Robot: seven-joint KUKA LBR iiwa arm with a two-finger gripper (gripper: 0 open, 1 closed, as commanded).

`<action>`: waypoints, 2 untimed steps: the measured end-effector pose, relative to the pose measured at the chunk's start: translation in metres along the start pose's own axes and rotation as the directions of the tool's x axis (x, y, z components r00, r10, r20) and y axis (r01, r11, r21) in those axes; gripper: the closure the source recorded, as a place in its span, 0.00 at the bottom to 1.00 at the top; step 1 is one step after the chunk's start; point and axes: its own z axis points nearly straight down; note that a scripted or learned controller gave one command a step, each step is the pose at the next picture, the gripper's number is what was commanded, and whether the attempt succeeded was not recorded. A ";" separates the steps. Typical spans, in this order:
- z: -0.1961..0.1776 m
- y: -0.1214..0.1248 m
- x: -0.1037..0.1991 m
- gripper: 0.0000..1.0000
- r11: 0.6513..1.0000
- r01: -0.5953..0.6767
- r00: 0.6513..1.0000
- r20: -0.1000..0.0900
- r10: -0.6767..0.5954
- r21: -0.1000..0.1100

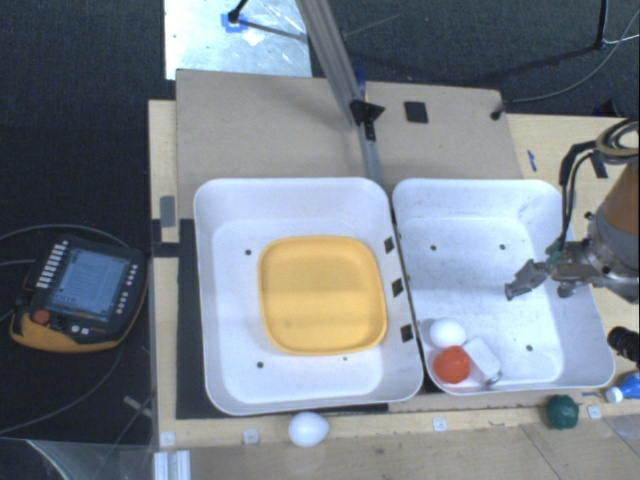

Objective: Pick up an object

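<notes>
By right bin's [480, 203] front-left corner, red ball [452, 365] looks light, smooth & slippery, so grab across its middle; gripper [525, 283] jaws' state unclear.

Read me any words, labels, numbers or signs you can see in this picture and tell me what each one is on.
No text can be read here.
Orange-and-grey handheld control pendant left of the bench: its screen and buttons are too blurred to read.
Small dark square tag on the brown board behind the bins: no legible marking.
Yellow square plastic plate, white egg-shaped ball and red ball: no visible print.
</notes>
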 end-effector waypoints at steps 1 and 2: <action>0.057 -0.002 -0.009 0.00 1.000 -0.001 1.000 0.000 0.001 0.000; 0.094 -0.002 -0.009 0.00 1.000 0.000 1.000 0.001 0.000 -0.002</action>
